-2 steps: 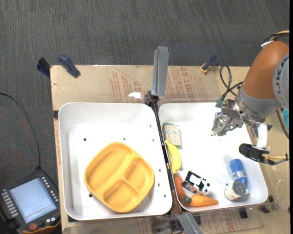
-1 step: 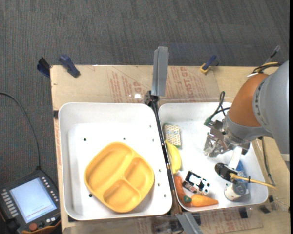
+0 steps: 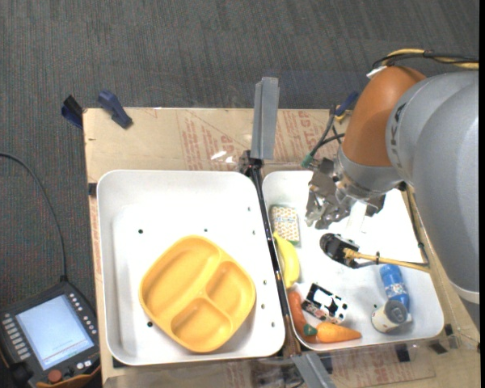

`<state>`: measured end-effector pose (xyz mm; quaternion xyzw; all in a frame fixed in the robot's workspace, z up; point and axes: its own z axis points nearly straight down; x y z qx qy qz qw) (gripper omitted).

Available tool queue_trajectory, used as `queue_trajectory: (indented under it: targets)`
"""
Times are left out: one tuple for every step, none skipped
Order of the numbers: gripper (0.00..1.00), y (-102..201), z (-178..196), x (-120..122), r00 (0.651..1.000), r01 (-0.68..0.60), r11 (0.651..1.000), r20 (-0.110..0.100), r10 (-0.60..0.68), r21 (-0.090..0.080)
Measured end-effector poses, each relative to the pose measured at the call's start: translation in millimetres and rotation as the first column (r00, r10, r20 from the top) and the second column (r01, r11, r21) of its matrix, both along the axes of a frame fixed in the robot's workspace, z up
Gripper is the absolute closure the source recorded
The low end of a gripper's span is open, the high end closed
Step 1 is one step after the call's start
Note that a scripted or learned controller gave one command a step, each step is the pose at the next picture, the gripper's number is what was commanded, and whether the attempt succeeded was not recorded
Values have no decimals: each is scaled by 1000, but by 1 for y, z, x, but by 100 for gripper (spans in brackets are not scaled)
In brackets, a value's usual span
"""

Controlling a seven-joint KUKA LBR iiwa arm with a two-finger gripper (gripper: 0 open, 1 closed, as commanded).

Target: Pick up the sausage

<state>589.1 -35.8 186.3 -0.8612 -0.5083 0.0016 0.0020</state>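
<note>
The tool (image 3: 327,213) hangs over the upper part of the right bin (image 3: 416,241), above centre right of the frame; whether it is spread or pressed together cannot be told; nothing visibly sits in it; the reddish sausage (image 3: 296,306) lies low along that bin's left wall, below the banana (image 3: 288,262), beside the carrot (image 3: 336,333); a yellow divided plate (image 3: 198,294) rests in the left bin (image 3: 121,217).

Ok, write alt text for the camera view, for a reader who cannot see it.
A grey robot arm with an orange band reaches from the right, its gripper over the right white bin, which holds a banana, a carrot, a blue bottle and other small items. The left white bin holds a yellow divided plate.
</note>
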Motion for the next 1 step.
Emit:
queue_trajectory:
  targets:
    - [100,-50,-101,-52,983,186,983,-3,-186,0]
